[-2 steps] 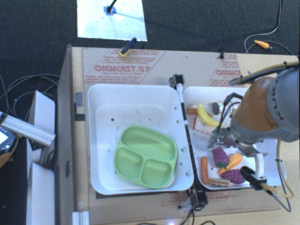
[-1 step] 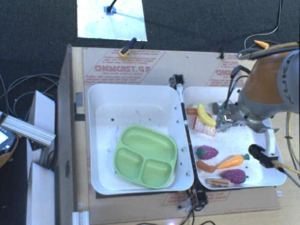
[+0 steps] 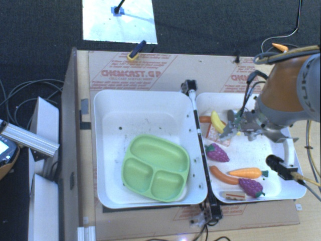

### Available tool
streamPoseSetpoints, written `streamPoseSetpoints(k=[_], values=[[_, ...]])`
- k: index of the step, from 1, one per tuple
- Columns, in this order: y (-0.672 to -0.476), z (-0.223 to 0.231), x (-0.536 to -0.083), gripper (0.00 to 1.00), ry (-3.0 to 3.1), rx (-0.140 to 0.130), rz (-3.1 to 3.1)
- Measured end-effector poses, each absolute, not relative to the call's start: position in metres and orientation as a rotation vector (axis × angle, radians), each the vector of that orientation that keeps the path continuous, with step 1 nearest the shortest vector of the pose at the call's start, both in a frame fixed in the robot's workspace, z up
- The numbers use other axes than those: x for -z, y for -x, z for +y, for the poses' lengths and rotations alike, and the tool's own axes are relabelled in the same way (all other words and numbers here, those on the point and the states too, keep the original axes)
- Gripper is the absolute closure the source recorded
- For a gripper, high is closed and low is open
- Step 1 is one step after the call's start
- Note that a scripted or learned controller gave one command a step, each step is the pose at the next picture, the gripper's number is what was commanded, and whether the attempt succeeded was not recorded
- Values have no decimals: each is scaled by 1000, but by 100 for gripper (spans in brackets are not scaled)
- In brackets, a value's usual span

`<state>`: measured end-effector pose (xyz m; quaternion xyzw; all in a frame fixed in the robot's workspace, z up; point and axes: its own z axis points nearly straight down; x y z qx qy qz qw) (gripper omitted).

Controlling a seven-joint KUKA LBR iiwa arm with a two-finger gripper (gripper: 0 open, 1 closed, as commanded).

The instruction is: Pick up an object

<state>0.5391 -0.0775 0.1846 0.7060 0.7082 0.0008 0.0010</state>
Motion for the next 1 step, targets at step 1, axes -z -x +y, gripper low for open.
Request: streamPoseSetpoints(k=[1], values=[[-608, -104, -145, 0, -2217, 0, 2225]])
